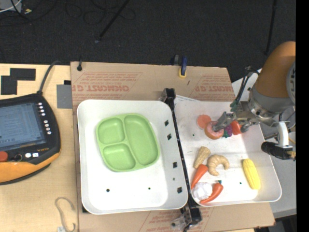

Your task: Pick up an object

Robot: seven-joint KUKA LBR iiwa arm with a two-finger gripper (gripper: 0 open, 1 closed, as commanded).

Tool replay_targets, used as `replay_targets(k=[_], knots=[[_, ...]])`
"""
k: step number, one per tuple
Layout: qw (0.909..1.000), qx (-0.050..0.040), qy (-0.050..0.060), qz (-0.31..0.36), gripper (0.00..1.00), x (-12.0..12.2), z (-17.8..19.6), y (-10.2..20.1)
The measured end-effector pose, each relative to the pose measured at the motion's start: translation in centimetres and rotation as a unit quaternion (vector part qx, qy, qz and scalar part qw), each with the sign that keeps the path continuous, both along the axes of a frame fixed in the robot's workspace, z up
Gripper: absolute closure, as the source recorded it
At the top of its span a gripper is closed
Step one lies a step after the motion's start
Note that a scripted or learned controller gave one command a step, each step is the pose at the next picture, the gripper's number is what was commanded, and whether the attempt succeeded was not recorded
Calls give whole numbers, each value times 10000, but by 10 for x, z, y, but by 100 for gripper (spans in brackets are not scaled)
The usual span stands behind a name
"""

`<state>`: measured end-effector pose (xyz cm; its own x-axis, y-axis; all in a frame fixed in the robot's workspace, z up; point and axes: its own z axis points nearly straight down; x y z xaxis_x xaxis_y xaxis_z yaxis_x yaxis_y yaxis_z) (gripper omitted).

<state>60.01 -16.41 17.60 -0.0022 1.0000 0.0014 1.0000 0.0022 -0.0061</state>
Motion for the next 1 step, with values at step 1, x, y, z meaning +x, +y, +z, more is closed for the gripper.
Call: replay_targets(k=[1], knots=[[10000, -1, 0, -5, 0, -2, -46, -5]])
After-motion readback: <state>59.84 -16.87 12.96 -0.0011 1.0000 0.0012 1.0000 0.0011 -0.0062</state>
